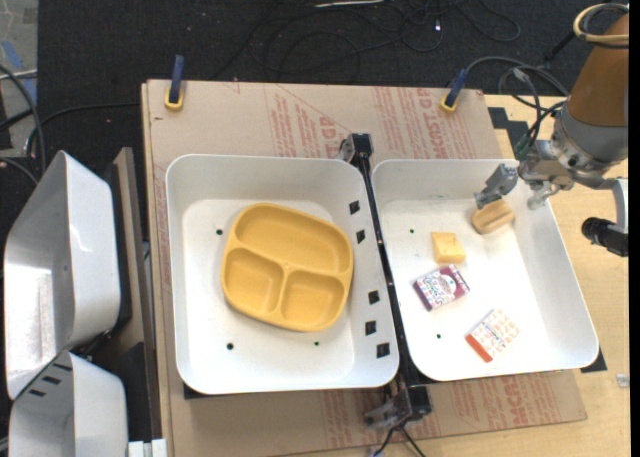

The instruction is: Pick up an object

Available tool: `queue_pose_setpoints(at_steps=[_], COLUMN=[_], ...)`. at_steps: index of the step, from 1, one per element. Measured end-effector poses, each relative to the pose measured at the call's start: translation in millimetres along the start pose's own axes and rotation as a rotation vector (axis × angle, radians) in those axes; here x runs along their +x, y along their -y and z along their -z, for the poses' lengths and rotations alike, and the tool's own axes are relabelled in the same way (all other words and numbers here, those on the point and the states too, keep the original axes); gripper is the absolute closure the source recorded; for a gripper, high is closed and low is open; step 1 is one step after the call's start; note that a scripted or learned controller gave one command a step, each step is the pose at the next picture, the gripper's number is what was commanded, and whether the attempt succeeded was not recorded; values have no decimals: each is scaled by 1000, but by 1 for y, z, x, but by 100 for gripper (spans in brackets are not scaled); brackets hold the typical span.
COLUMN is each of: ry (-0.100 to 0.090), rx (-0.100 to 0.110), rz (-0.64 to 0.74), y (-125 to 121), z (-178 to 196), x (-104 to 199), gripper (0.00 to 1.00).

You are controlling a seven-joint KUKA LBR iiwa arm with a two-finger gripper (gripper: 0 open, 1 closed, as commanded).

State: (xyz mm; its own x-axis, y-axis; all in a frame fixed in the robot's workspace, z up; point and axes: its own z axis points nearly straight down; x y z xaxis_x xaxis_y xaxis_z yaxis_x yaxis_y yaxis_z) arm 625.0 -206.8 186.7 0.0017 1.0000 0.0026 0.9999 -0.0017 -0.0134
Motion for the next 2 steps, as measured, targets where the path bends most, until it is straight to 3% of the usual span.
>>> queue_pose_setpoints(at_steps=[1, 2], ry=[3, 2], rx=[-14, -8], rz=[3, 0], y=[-3, 2], z=[9, -53], x=[1, -1], gripper=[0, 0])
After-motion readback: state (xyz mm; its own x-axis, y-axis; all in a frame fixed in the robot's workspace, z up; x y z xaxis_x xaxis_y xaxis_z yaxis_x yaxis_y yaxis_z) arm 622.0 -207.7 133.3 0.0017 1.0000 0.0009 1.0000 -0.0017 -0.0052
